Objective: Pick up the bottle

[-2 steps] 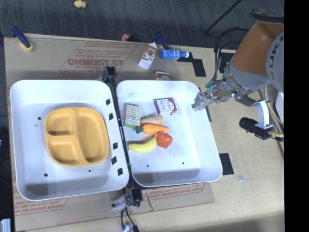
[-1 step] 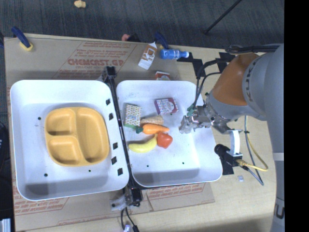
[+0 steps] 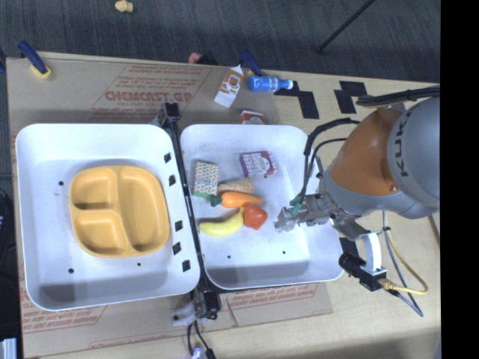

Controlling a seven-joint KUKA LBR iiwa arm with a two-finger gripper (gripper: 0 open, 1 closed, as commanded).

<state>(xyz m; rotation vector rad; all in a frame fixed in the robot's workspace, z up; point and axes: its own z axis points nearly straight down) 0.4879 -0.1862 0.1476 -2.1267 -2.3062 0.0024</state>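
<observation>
Your bottle point(image 3: 268, 84) is not in either bin: it lies on its side on the cardboard point(image 3: 150, 88) behind the right bin point(image 3: 299, 264), blue with a paler cap end pointing right, just beside a small carton point(image 3: 229, 87) that lies to its left. The gripper point(image 3: 288, 217) is well apart from it, low inside the right bin near that bin's right wall, reaching in from the arm point(image 3: 382, 163) on the right. You cannot tell from this view how its jaws stand; nothing is seen held in them. Just to the gripper's left you have a tight cluster of food: a red tomato point(image 3: 255, 216) nearest it, a banana point(image 3: 221, 226) below, a carrot point(image 3: 241, 198) above, with a cracker packet point(image 3: 206, 179) and a purple carton point(image 3: 257, 164) further back. The left bin point(image 3: 37, 200) holds a yellow divided plate point(image 3: 120, 209). Black cables point(image 3: 318, 137) loop from the wrist over the right bin's far corner. Another small packet point(image 3: 251, 116) rests on the cardboard at the right bin's back rim.
</observation>
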